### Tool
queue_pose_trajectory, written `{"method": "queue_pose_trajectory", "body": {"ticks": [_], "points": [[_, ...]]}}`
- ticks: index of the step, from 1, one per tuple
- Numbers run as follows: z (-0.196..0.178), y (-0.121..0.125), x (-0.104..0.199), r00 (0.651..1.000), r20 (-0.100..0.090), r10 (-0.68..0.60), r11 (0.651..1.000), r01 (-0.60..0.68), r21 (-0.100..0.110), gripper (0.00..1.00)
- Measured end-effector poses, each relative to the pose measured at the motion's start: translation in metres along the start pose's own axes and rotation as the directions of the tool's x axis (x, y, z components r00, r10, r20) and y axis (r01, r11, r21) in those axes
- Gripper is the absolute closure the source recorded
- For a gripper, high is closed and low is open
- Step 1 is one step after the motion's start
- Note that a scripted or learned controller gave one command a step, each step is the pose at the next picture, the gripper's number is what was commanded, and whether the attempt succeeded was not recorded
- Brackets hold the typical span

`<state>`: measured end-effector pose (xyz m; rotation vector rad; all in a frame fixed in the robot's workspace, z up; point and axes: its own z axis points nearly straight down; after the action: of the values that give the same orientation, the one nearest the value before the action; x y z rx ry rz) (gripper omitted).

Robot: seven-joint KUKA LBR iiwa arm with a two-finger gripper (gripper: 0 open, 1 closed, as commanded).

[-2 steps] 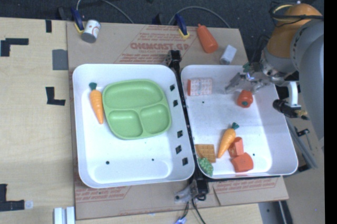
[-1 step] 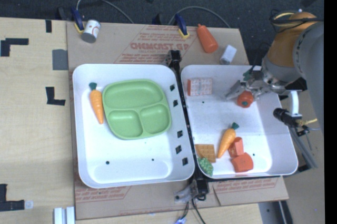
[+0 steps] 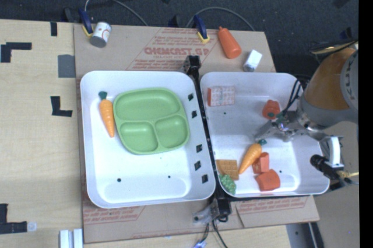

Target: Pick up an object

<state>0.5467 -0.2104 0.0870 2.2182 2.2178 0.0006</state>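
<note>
Fingers: hard to read. The gripper (image 3: 273, 129) sits low in the right bin (image 3: 233, 124), its metal tip pointing left, but whether the tips stand apart or closed I cannot tell; nothing shows between them.

Arm (image 3: 332, 89): grey with an orange band, reaching in from the right over the bin's right wall.

Left bin (image 3: 96, 182): holds a green divided plate (image 3: 152, 120), three compartments, lying flat. A toy carrot (image 3: 106, 115) lies just beside the plate's left edge, leaf end toward the top.

Right bin, contents: a second orange carrot (image 3: 251, 156) lies tilted, just below the gripper tip, its narrow end toward the lower left. A small red piece (image 3: 271, 108) sits just above the gripper. A pale pink translucent block (image 3: 221, 95) rests near the upper left corner. Along the lower edge: a waffle-like tan square (image 3: 227, 168), a green lump (image 3: 227, 184) touching its lower side, and red blocks (image 3: 267, 175) beside the carrot's thick end.

Outside the bins, on the cardboard (image 3: 169, 51): an orange bottle shape (image 3: 229, 42), a small white cube (image 3: 253, 59), a small can (image 3: 101, 33).
</note>
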Motion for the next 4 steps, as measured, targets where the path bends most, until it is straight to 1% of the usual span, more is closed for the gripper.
{"method": "queue_pose_trajectory", "body": {"ticks": [1,2,3,4], "points": [[0.000,0.079,0.022,1.000,-0.001,-0.003,1.000,0.003,-0.004,0.00],[0.000,0.006,0.040,1.000,-0.001,0.000,1.000,0.000,-0.001,0.00],[0.000,-0.062,0.093,1.000,-0.002,0.000,1.000,0.000,-0.001,0.00],[-0.010,-0.061,0.092,1.000,-0.002,0.000,1.000,0.000,-0.001,1.00]]}}
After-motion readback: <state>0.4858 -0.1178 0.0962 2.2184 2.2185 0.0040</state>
